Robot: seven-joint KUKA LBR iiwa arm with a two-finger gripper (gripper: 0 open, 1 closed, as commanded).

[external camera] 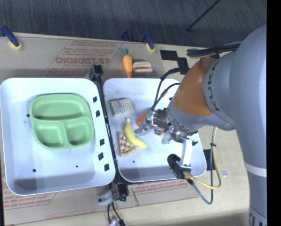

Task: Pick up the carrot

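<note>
Arm (246, 93): thick, smooth grey casing, rounded links. Orange band (194, 91) above wrist. Wrist end: cluttered silver metal hardware, dark fittings. Black cables loop over orange band. Yellow cable (204, 185) trails from black connector below wrist. Pale band low on grey casing.

floor (84, 8): dark grey carpet, ribbed | bench top (60, 60): brown printed cardboard, edge-clamped | clamps (11, 37): blue-yellow | light: even, diffuse

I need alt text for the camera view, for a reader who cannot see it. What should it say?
A grey robot arm with an orange band reaches from the right into the right white bin, its gripper beside a yellow banana and something orange. An orange carrot lies on the bench behind that bin; the left white bin holds a green divided tray.
</note>
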